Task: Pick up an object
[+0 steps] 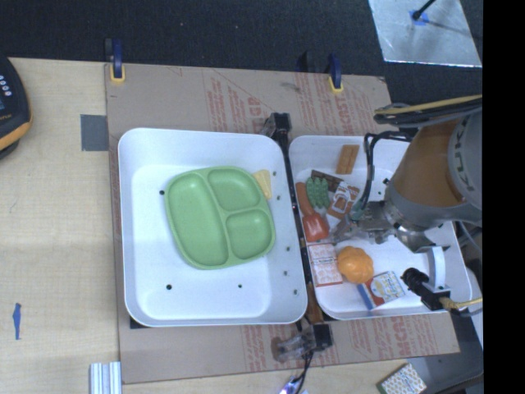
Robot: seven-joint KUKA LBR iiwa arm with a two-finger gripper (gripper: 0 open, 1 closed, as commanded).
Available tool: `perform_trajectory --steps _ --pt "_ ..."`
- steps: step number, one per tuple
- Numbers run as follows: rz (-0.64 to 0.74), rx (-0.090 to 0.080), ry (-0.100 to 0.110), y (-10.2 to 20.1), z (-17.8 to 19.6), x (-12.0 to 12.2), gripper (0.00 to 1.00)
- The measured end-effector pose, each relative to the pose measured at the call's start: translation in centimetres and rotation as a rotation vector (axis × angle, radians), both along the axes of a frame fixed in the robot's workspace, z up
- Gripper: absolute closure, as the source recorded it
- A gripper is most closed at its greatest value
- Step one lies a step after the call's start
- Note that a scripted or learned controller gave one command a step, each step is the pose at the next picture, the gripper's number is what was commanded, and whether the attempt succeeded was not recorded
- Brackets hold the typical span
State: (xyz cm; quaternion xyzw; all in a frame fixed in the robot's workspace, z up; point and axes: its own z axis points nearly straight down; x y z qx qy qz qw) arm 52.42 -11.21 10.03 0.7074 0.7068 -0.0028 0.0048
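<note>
The left bin (139,294) holds a green divided plate (220,216) lying flat near its middle, with a small pale yellow item (262,183) touching the plate's upper right edge. The right bin (459,290) sits just beside the left bin, their rims meeting along a dark strip, and it carries the loose objects. Taking the orange round fruit (355,263) as the reference: a red-and-white packet (325,264) lies just to its left, touching or nearly so; a red block (316,226) lies above and to its left; an orange carrot-shaped piece (302,197) lies further up on the same side, against the bin's left wall; a printed card with dark markings (338,194) lies above it; a small tan rectangular bar (348,159) lies well above it near the bin's top wall; a small white carton with a blue edge (382,288) lies just below and to its right. The arm's grey body with its orange band (431,169) enters above and to the right of the fruit. The gripper (367,220) is low in the bin, just above the fruit and beside the printed card. Finger spread: cannot be determined. No object is visibly between them.
</note>
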Motion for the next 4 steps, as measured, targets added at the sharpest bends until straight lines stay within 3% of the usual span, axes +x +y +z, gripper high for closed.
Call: perform_trajectory --steps 1,2,3,4 --pt "0.005 0.013 0.012 0.7 -1.0 -5.1 0.00" --pt "0.008 0.011 0.011 0.6 0.1 -4.9 1.00" --pt "0.006 0.011 0.002 5.7 9.4 -1.5 1.00" --pt "0.004 0.011 0.005 9.9 9.2 2.6 1.00"
